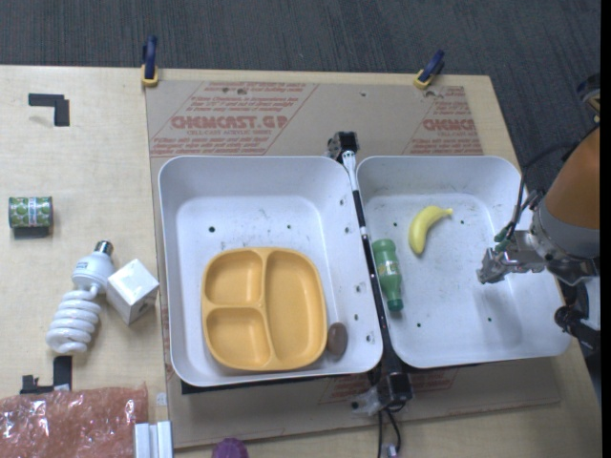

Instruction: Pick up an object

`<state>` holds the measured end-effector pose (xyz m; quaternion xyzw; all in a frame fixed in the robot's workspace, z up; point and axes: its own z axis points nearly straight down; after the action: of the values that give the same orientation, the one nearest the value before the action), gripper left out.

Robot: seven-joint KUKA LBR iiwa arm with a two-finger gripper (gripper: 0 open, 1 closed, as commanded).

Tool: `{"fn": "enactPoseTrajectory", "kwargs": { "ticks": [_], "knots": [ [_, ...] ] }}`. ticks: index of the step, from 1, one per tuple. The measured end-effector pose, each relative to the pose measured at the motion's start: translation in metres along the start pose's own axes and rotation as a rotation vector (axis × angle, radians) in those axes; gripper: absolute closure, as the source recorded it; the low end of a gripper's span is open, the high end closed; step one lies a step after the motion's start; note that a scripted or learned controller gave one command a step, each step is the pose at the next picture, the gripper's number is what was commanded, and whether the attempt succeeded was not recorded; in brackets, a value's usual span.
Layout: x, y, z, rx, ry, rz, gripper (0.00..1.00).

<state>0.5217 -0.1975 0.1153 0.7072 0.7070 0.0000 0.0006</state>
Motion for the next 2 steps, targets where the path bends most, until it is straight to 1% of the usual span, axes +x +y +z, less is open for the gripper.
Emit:
{"fn": "enactPoseTrajectory", "kwargs": {
  "ticks": [1,2],
  "knots": [
    [-0.0246,0.0516,0.0227,0.000,-0.001,-0.003,1.00],
    [-0.0211,0.0522,0.0230,0.002,0.007,-0.005,0.00]
  ]
}}
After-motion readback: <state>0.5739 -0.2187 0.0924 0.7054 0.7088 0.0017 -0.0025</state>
